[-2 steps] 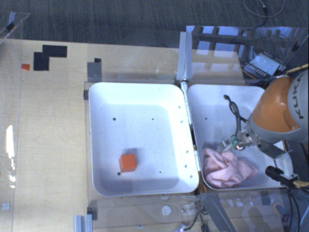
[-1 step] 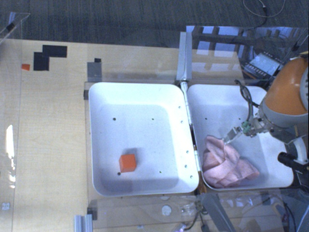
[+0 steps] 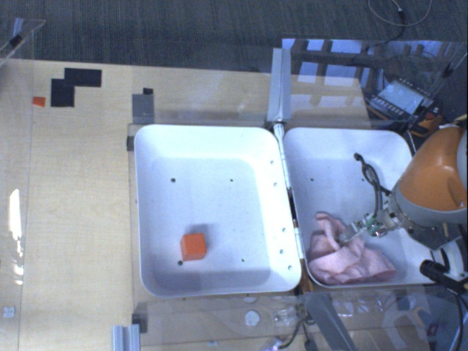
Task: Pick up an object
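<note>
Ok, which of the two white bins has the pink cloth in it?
The right bin, the one the end effector is reaching into. The pink cloth lies at its near edge; the left bin holds an orange block.

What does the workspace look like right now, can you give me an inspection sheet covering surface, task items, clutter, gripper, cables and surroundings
Surface: wooden bench bearing the left bin and the right bin, side by side.
Job's things: orange block in the left bin; crumpled pink cloth in the right bin's near corner.
Clutter: black patches and a small orange mark on the bench, far left.
Gripper: gripper low over the pink cloth's edge; grasp unclear.
Cables: thin cable along the wrist; a looped wire on the floor.
Surroundings: dark carpet beyond the bench.
</note>
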You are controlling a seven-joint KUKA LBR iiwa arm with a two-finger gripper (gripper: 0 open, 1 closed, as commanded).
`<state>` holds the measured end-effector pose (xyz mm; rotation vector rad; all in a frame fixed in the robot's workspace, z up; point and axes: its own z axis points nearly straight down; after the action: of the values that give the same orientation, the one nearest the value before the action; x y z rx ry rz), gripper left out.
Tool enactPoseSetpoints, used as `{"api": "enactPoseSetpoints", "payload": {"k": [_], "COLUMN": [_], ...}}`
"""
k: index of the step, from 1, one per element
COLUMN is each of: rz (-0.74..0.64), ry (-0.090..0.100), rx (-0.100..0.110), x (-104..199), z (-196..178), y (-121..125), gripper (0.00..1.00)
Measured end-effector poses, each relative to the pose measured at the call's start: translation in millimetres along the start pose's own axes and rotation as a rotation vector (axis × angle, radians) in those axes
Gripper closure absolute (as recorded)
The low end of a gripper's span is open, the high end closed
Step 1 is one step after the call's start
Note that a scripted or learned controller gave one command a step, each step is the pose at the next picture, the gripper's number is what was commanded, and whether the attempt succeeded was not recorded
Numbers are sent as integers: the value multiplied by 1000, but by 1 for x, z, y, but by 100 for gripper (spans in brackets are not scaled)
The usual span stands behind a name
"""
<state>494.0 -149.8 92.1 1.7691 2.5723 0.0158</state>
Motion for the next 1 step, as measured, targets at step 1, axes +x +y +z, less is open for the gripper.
{"api": "enactPoseSetpoints", "payload": {"k": [1], "rz": [153], "ry": [-2], "rx": [0], "x": [38], "z": [0], "y": [25], "gripper": [0]}}
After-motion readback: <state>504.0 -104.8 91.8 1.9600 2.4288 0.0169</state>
